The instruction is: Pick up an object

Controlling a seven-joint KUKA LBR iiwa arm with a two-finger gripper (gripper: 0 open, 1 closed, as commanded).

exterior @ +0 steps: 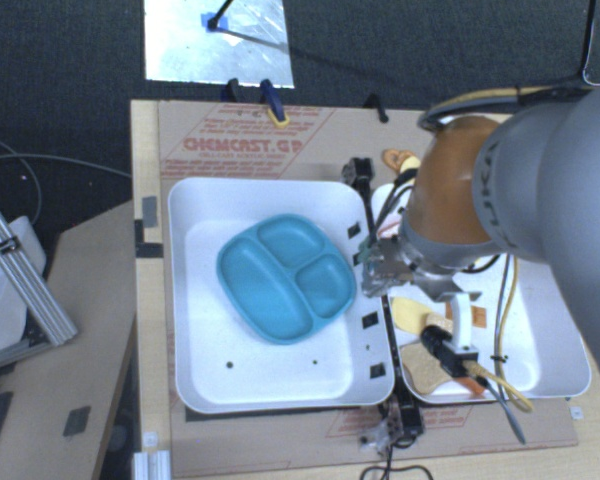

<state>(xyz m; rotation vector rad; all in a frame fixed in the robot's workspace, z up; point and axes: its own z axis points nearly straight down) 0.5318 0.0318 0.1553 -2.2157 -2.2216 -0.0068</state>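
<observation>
Arm (545,188) hangs over the right bin (540,363), with its end effector (382,271) low at the rim shared with the left bin (205,373); I cannot tell its state. I note a blue plate (285,278) in the left bin and tan pieces (411,315) in the right.

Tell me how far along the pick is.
Done: nothing lifted that I can see; the blue plate lies flat in the left bin. In hand: the gripper sits low over the right bin, by its left wall. Left: a confirmed grasp and lift.
</observation>
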